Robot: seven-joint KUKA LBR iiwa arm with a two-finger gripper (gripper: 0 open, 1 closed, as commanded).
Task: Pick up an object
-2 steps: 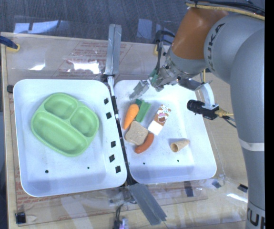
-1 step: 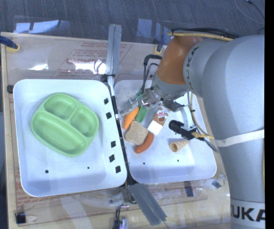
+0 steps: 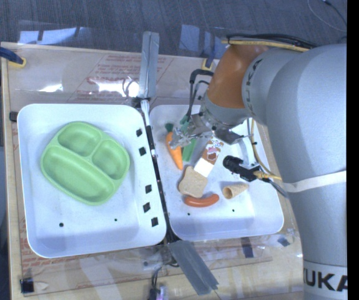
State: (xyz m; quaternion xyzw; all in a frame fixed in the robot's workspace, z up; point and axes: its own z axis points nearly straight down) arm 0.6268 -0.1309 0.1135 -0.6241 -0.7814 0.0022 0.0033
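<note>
Grey carpet rings a pale wooden bench (image 3: 73, 67) carrying two shallow white bins side by side. Left bin (image 3: 35, 230), centre-left of frame: a green divided plate (image 3: 85, 161), nothing else. Right bin (image 3: 254, 220), centre of frame: a clutter of toy food — orange carrot (image 3: 175, 154), toast slice (image 3: 192, 182), sausage (image 3: 201, 200), small cone (image 3: 234, 190), a white block (image 3: 203, 166), and a green piece (image 3: 187, 147) under the tool.

End effector (image 3: 190, 132) sits low over the upper-left corner of the right bin, in among the carrot and green piece. Finger spread: cannot tell, the wrist and clutter mask it. Nothing visibly held.

Judged step: closing in on one item in that cluster. To do well, settle on a single piece, probably the carrot or green one, straddle its narrow axis, and keep clear of the bin wall and neighbours, which crowd close enough to jam a finger or get pinched along.
</note>
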